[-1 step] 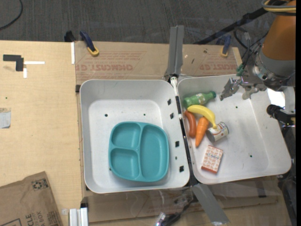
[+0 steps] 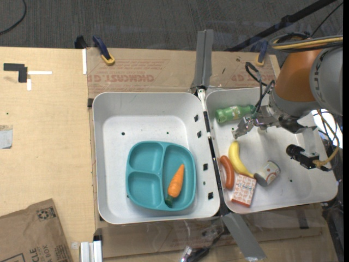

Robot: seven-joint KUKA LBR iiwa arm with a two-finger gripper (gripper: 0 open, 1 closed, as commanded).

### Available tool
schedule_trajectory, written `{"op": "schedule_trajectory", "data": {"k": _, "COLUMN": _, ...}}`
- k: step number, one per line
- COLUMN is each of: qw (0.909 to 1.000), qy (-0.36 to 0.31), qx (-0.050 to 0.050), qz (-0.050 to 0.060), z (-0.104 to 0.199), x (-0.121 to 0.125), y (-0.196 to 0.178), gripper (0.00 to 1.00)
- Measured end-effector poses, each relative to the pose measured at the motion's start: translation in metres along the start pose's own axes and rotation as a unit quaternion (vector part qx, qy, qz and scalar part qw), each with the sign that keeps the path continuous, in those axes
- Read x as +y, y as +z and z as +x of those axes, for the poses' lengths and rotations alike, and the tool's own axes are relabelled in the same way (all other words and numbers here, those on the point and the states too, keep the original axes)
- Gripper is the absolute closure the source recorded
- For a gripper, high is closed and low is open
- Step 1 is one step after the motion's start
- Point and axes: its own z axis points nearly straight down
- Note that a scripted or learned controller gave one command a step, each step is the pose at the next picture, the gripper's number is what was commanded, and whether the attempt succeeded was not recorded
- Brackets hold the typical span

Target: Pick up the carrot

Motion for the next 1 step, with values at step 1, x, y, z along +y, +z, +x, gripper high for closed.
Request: {"op": "schedule_trajectory", "data": {"k": 1, "qw": 0.9869, "qy": 0.161, "qx": 0.000, "qz": -0.015, "z": -0.0185, "x": -0.0281, "y": 0.0090, "gripper": 0.00}}
